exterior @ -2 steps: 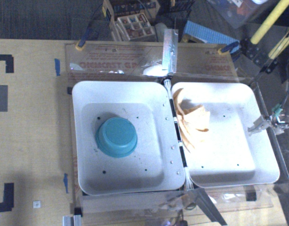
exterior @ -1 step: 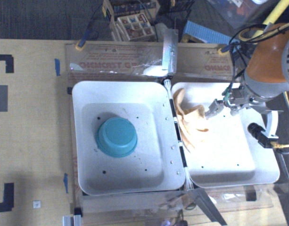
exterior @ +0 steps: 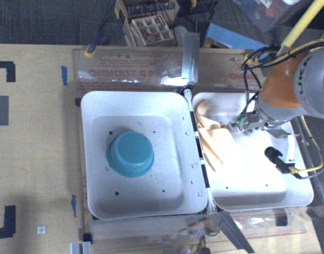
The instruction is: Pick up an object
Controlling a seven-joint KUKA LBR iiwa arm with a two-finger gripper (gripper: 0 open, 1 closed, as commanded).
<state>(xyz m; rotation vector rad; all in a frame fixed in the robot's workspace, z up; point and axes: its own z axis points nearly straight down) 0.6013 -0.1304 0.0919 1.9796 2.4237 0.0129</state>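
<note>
A teal bowl sits upside down in the middle of the left bin. A pale tan, soft-looking object lies along the left wall of the right bin, stretching from the bin's far left corner toward its middle. My gripper hangs low over the far half of the right bin, just to the right of the tan object's upper part. Whether it touches the object is not clear from this angle. The grey wrist and orange band rise behind it to the right.
The wall between the two bins runs just left of the tan object. Boxes and clutter stand beyond the bench's far edge. A clear plastic sheet lies behind the left bin.
</note>
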